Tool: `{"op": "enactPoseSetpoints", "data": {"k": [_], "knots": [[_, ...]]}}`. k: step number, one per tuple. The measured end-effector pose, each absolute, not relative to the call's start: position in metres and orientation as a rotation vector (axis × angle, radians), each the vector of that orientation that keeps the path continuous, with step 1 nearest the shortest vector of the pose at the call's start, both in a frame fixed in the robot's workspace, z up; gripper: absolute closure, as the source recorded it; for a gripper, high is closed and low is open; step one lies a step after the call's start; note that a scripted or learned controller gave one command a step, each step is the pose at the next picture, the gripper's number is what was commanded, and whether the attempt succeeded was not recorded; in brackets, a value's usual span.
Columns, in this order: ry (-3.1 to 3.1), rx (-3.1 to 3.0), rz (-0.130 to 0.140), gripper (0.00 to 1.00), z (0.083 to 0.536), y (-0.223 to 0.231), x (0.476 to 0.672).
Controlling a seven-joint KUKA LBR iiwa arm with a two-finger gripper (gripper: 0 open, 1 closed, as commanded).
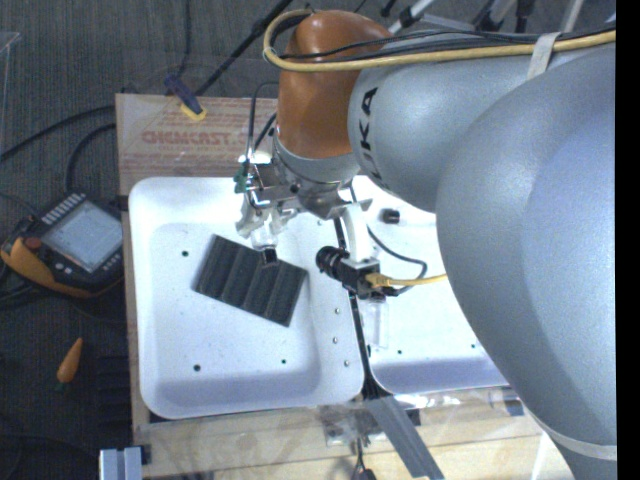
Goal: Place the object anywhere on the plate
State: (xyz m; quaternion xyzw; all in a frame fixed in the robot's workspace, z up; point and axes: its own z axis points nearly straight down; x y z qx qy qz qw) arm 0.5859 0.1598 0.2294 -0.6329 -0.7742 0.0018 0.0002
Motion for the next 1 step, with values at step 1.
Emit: {"op": "enactPoseSetpoints", "data": {"k": [1], "knots": [[-2.776, -1.474, 0.003, 1.00, 0.3356, 0.1887, 0.6020]]}}
